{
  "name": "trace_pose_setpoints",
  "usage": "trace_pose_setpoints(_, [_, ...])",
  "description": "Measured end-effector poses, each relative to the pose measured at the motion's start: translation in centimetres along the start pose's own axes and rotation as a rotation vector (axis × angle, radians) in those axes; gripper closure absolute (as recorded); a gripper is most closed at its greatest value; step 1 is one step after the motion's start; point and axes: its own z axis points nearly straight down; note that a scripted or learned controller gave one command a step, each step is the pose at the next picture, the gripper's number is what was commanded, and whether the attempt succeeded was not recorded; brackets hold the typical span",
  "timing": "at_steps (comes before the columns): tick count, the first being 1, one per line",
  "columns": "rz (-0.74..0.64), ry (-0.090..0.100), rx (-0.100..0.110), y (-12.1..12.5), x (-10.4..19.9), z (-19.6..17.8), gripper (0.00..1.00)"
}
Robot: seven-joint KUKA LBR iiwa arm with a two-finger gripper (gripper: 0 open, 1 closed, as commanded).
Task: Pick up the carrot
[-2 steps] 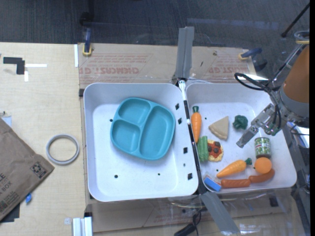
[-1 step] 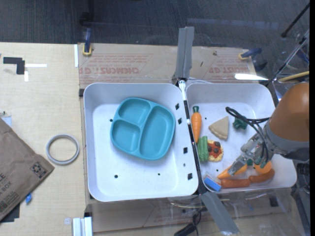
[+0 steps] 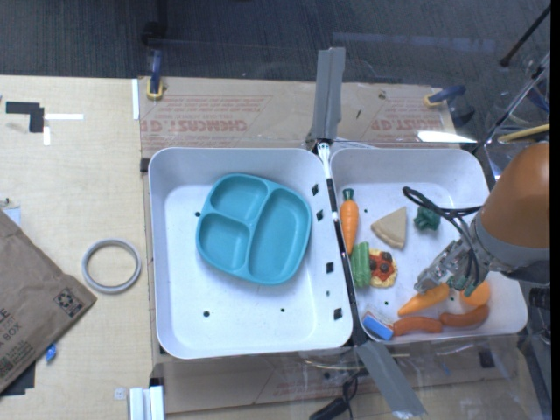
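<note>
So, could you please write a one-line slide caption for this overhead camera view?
KUKA gripper low in the right bin among toy food; a carrot lies by the divider.

carrot [image 3: 349, 221]: orange, tapered body with green leafy top; lies flat in right bin [image 3: 477, 160] along its left wall; green end points to far edge, narrow tip toward near edge; just above a green vegetable [image 3: 360, 265]
</note>
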Motion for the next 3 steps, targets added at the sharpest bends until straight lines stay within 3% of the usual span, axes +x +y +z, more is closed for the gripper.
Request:
trace_pose_setpoints(1, [0.004,-0.002,-0.001,0.0,-0.1,-0.9,1.00])
trace_pose_setpoints(2, [-0.075,0.005,0.009,-2.3,-1.6,1.5,1.00])
trace_pose_setpoints(3, [0.226,0.002,0.010,5.9,5.4,-8.4,1.00])
